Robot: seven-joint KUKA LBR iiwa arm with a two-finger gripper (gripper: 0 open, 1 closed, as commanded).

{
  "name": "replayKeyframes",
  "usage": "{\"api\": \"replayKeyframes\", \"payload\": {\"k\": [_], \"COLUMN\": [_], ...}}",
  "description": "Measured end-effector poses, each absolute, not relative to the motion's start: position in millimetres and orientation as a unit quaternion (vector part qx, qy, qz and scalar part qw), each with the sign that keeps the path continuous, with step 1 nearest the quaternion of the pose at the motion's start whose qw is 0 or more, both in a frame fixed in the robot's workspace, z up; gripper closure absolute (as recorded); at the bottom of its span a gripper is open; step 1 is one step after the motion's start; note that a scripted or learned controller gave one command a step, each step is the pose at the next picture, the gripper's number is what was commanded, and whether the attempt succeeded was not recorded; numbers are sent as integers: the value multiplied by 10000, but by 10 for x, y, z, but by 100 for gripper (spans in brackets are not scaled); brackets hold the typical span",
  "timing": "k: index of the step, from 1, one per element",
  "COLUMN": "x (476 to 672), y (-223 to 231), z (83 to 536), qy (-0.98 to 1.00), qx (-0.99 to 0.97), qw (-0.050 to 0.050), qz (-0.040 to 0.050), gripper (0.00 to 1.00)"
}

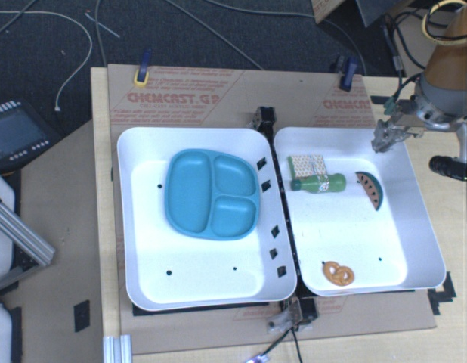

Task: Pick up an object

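The grey arm with its orange band enters from the upper right, and most of it is cut off by the picture's edge. Its gripper [386, 138] hangs over the far right corner of the right-hand bin [415, 203], small and blurred against the white rim; I cannot tell how it is set, and nothing can be seen held in it.

Nearest the gripper, just below and a little left of it, a watermelon slice [370, 189] lies on the bin floor, a curved red and green wedge. Further left of the gripper at about the same depth sits a green bottle [319, 184] on its side, its label too small to read. Touching the bottle's far side is a small checked square packet [307, 165], partly hidden by the bottle. Well below the gripper, near the bin's front edge, lies a pretzel [338, 273].

Far to the gripper's left, across the divide between the bins, the left-hand bin [143, 203] holds a blue divided plate [213, 193] with three compartments. Both bins rest on a cardboard sheet [218, 89] with faint red lettering, only partly readable.
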State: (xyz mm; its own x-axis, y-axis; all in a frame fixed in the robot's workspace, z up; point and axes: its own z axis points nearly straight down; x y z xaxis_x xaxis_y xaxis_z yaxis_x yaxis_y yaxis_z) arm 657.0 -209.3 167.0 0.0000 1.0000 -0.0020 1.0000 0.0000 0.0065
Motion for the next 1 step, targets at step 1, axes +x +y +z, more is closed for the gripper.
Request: {"api": "replayKeyframes", "payload": {"k": [1], "x": [6610], "y": [-2133], "z": [2125], "qy": [7074], "qx": [7068], "qw": [31], "qz": [15], "gripper": [100]}}
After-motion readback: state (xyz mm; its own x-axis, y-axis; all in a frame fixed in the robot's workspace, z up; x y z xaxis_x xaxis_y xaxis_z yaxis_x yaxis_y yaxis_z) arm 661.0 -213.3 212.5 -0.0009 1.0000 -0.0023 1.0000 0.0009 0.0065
